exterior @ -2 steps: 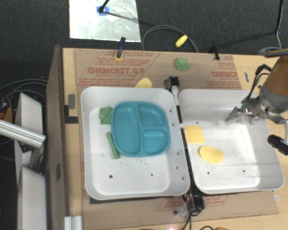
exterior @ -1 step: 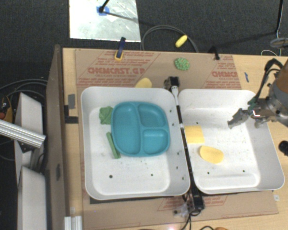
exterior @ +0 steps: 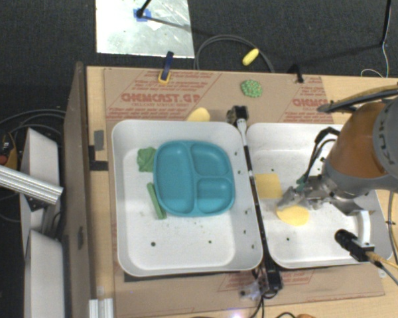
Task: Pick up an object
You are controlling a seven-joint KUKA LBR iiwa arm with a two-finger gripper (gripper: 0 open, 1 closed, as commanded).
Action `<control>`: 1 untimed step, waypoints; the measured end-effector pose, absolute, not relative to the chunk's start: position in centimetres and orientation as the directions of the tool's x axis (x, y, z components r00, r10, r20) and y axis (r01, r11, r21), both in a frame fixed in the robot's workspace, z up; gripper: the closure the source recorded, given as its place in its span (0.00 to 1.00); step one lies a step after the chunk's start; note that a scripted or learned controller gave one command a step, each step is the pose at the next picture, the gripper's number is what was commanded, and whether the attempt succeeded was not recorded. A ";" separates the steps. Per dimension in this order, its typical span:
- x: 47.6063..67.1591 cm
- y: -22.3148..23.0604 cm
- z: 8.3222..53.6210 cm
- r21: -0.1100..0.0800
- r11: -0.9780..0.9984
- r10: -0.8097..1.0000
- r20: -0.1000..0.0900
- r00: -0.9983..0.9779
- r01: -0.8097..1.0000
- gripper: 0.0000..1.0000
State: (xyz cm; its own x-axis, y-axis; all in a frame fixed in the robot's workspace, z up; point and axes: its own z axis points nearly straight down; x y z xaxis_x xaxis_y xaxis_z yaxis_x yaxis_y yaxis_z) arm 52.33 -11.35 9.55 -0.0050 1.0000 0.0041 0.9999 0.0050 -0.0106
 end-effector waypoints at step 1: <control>48.5 -11.1 8.3 -0.002 0.000 1.000 0.001 0.000 1.000 0.00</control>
